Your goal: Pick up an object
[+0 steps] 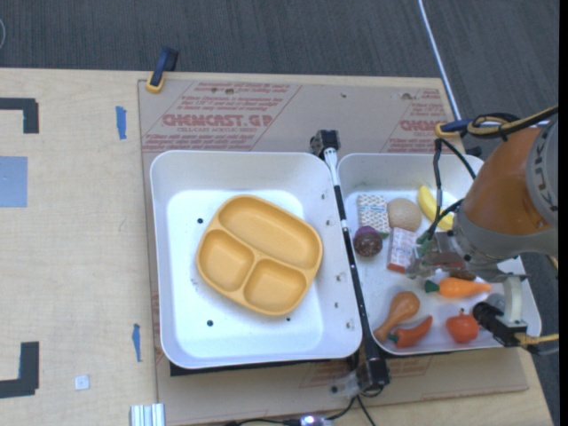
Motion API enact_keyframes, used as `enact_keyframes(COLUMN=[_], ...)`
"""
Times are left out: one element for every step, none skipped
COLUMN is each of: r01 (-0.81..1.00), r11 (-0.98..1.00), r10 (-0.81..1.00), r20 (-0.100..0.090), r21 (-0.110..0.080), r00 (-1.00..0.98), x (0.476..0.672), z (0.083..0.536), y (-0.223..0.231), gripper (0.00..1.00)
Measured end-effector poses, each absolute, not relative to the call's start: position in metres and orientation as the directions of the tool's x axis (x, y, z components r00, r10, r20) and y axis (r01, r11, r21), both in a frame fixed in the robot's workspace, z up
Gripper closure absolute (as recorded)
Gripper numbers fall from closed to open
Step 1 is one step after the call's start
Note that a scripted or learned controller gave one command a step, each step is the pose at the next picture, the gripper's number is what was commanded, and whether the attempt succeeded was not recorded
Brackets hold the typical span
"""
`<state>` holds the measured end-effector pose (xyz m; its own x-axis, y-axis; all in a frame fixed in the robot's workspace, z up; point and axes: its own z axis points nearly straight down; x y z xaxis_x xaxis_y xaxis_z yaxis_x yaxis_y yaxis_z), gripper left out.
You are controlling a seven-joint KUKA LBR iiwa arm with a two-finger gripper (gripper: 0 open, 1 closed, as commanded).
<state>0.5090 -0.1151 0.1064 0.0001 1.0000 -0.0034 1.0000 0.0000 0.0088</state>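
While the left bin [169, 238] holds just 1 yellow 3-compartment tray [258, 254], the right bin [377, 162] is crowded: purple onion [367, 240], snack packet [372, 210], beige round item [404, 212], small carton [401, 249], banana [429, 202]. Along the near wall lie a tan squash [398, 310], red pepper [414, 331] and tomato [461, 327]. Jaws [432, 264] sit low over the bin's middle, just above an orange carrot [463, 287]; cannot tell if open or closed. Both bins rest on cardboard [266, 114] on the bench [71, 238].
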Motion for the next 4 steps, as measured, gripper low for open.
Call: enact_keyframes(r01=[1.0,1.0,1.0,1.0], r11=[0.0,0.0,0.001,0.001], r10=[1.0,1.0,1.0,1.0], r20=[-0.003,-0.002,-0.003,-0.003], r21=[0.008,0.003,0.008,0.008], r00=[0.0,0.0,-0.001,-0.001], x=[0.509,0.524,0.526,0.525], z=[0.106,0.086,0.097,0.097], y=[-0.115,-0.092,-0.092,-0.092], gripper=[0.0,0.0,1.0,0.0])
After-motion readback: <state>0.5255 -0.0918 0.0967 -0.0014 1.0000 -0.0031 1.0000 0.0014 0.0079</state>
